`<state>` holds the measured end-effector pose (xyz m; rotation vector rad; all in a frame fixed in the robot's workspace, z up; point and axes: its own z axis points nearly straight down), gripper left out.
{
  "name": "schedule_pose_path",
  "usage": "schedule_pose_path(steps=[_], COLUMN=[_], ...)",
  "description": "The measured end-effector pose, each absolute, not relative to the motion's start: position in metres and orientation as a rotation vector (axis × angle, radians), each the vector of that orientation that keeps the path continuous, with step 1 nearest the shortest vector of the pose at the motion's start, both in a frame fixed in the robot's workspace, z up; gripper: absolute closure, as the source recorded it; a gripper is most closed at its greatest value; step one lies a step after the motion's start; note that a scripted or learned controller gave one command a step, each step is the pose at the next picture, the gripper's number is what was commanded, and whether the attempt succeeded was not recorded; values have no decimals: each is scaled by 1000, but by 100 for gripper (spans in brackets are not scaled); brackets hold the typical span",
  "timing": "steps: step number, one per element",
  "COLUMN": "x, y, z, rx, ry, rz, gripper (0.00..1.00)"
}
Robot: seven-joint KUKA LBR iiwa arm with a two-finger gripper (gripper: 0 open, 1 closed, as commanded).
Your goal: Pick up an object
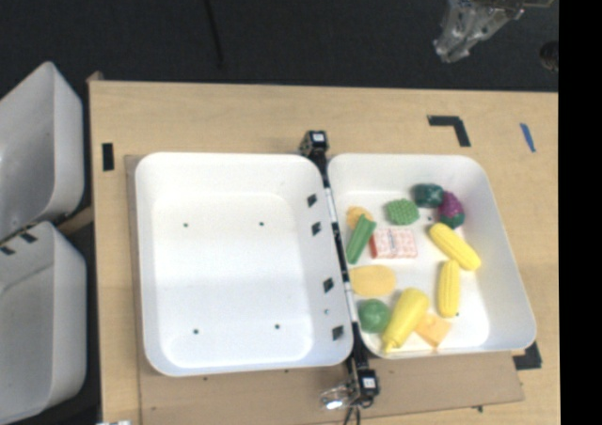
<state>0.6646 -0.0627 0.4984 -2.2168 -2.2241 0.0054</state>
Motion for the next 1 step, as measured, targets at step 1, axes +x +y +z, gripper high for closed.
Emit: schedule_pose_path(steps=[1], x=[691], y=[-13], z=[505], rx=[-2216], ry=[-2227], rz=[2], gripper=[100])
